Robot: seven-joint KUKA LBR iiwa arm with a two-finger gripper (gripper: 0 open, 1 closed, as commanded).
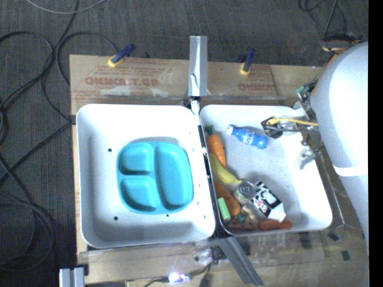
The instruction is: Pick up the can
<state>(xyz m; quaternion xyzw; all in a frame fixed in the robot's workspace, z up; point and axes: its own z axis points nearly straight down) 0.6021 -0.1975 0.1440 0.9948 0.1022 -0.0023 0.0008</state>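
the can [244, 191] is pictured in the near half of the right bin [299, 190], packed into a crowded row of things along that bin's left wall. a yellow banana [226, 175] is touched on one side and a black-and-white carton [267, 200] on the other, with an orange carrot [216, 150] laid farther up the wall. the can's round metal end is turned toward the camera. open white floor is left between this clutter and the bin's right wall. a blue bottle [247, 136] is laid on its side near the far wall, apart from the rest.

the pale arm [347, 112] is brought in from the right, and the gripper [307, 151] is held by the right wall, well apart from the can. whether it is spread or pressed together cannot be told.

a smooth blue three-part tray [155, 175] is held in the left bin [90, 130]. both bins are carried on a brown board counter [137, 82].
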